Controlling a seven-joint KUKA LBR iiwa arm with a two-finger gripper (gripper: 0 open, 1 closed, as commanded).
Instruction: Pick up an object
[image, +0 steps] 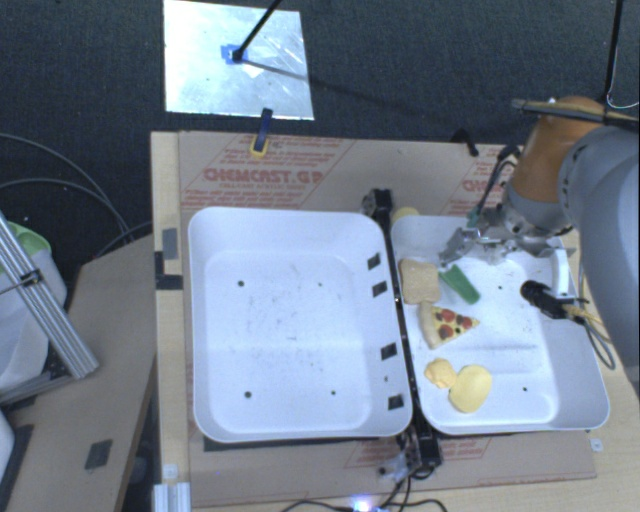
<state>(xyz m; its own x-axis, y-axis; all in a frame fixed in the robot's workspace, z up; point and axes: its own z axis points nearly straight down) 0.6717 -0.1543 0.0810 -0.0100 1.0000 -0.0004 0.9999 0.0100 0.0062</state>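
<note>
I see my arm (600, 190) reaching in from the right, orange band up. Its pincer (462, 243) hangs low, angled down-left.

Both white bins (290, 330) look like smooth, slightly glossy plastic. The board (290, 172) beneath is matt brown cardboard. At 12 o'clock lies a shiny, foil-like metallic sheet (237, 60).

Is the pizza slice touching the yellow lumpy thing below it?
Apart. The camera view shows bare white bin floor between the pizza slice and the small yellow piece lying below it.
</note>
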